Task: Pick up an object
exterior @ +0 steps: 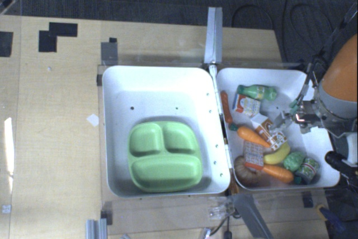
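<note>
The right bin [263,71] holds a heap of toy food. A green bottle [258,92] lies at the back beside an orange and white carton [247,104]. A red sausage [225,107] rests along the left wall. Toward the front are a carrot [253,135], a printed snack pack [273,132], a banana [278,154], a broccoli [292,161] and a green can [309,168]. My gripper [296,114] hangs over the bin's right side, just right of the snack pack. Nothing is seen held in it.
The left bin [156,78] holds a green divided tray [165,155] at its front. A metal bar [213,36] stands behind the wall between the two bins. Cables lie on the dark floor at the back right.
</note>
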`<state>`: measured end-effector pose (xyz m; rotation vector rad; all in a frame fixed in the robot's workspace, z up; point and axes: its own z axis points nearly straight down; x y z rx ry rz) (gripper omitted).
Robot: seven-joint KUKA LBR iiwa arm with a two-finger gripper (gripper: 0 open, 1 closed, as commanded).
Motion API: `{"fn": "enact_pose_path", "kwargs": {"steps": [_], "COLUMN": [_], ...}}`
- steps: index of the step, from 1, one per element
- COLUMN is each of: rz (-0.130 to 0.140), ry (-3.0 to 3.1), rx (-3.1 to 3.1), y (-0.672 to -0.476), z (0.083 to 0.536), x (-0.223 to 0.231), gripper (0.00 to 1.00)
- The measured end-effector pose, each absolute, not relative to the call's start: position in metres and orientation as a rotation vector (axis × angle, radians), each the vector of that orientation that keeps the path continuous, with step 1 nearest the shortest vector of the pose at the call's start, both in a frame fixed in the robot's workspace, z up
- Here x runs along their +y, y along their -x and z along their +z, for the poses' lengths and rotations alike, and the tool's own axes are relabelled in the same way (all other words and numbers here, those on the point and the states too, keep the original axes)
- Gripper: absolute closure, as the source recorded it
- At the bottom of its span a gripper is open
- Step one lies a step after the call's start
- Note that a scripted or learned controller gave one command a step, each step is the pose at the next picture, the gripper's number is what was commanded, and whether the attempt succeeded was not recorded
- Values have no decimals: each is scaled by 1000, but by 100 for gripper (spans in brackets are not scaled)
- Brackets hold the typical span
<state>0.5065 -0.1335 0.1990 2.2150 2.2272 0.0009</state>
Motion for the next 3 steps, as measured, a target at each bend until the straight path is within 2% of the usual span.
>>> {"fn": "enact_pose_path", "kwargs": {"steps": [1, 2, 3], "rz": [7, 14, 22], "ry": [-2231, -1915, -1910], "rx": [2204, 2468, 2466], "y": [-520, -493, -497], "z": [108, 89, 100], "x": [-121, -93, -92], "gripper": [0, 0, 100]}}
